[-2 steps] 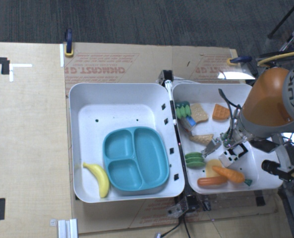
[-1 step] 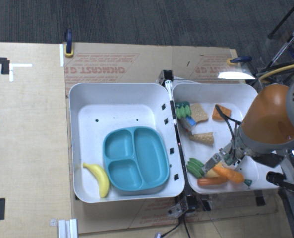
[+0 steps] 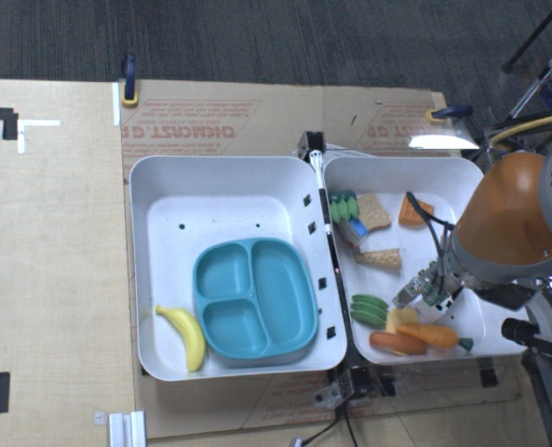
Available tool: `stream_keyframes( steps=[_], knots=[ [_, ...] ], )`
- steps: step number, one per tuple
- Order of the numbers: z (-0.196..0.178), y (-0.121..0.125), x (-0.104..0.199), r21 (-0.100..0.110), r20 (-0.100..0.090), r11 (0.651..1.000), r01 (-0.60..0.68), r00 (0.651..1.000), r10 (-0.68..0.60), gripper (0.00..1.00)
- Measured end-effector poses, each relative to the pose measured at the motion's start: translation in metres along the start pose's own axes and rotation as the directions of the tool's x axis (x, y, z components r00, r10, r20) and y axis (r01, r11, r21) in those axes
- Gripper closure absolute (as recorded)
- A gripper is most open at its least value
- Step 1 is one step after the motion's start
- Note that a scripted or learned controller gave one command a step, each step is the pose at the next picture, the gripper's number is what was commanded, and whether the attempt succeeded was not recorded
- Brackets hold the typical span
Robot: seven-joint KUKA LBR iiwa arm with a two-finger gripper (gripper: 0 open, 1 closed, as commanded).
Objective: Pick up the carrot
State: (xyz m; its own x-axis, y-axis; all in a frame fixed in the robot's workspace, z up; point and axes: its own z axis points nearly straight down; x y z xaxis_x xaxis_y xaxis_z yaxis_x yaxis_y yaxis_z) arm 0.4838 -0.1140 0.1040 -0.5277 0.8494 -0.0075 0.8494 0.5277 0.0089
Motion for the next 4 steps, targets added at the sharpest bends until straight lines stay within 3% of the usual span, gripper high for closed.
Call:
stream_keyframes(
  steps=[1,2,3,4],
  knots=[
    [0.0,0.0,0.0,0.0,0.0,1.0,0.001,1.0,-0.001,0.0],
    [0.008,0.004,0.011,0.004,0.002,1.0,0.031,1.0,-0.031,0.0],
    [0.001,0.006,0.01,0.001,0.002,1.0,0.024,1.0,-0.024,1.0],
    [0.001,0.006,0.01,0.001,0.002,1.0,0.025,1.0,-0.025,0.0]
  ],
)
